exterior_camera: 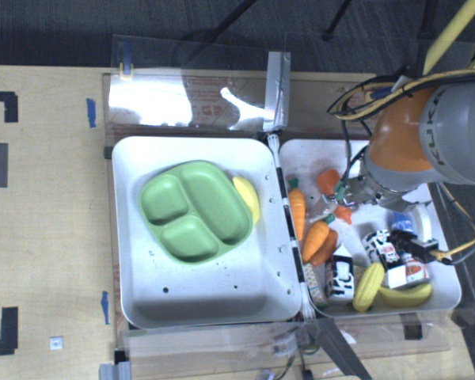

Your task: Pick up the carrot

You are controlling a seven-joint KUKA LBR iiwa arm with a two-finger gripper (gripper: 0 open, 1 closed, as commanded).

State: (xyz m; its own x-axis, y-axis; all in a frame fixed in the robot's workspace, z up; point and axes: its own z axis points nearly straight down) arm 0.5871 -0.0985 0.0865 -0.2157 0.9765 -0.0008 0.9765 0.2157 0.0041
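The carrot [318, 242] lies in the right bin [447, 295], in its left half, tilted with its pale green top up toward the gripper and its orange body running down-left. A second, longer orange piece [298, 213] lies just beside it along the divider between the bins, so the carrot's left flank is crowded; its lower end comes close to a black-and-white carton [342, 279].

The gripper [338, 200] hangs just above and to the right of the carrot's top, reaching in from the grey arm and its orange band at the right. Small red-orange bits sit around its tip, and I cannot tell whether the fingers are apart or together — they are too small and cluttered to read. Nothing is plainly seen between them.

Farther right and lower, the bin is packed: a corn cob [369, 285], a banana [405, 294] along the lower rim, and another small printed toy [384, 248]. The only bare floor of this bin is the strip near its top edge.

The left bin [134, 291] has more open room — a green divided plate [195, 210] sits in its upper middle with a yellow piece [248, 197] tucked at its right edge, and white floor is bare below.
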